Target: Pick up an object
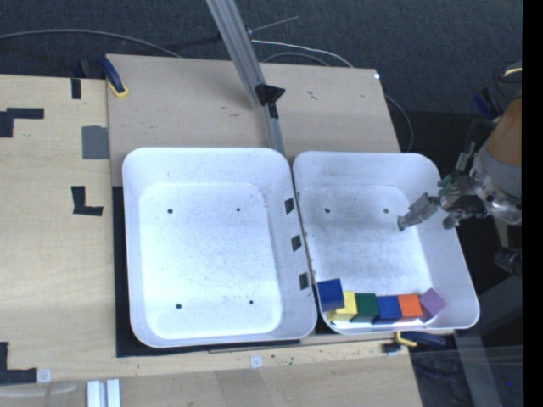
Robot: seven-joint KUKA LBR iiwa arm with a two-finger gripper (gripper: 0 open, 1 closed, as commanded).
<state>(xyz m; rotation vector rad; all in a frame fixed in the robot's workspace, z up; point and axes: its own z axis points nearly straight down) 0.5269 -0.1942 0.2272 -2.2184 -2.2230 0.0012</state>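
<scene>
row of colored blocks (379, 305) along right bin's (441, 253) near wall.

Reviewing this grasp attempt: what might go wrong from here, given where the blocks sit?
1. The blocks, from the blue block to the purple block, are packed in a row against the near wall of the right bin. Fingers may lack room to close around one and could hit the wall.
2. They touch each other, so a grasp might drag or knock neighbours like the orange block.
3. The gripper hangs well away from the row, so closing here would likely catch nothing.
</scene>
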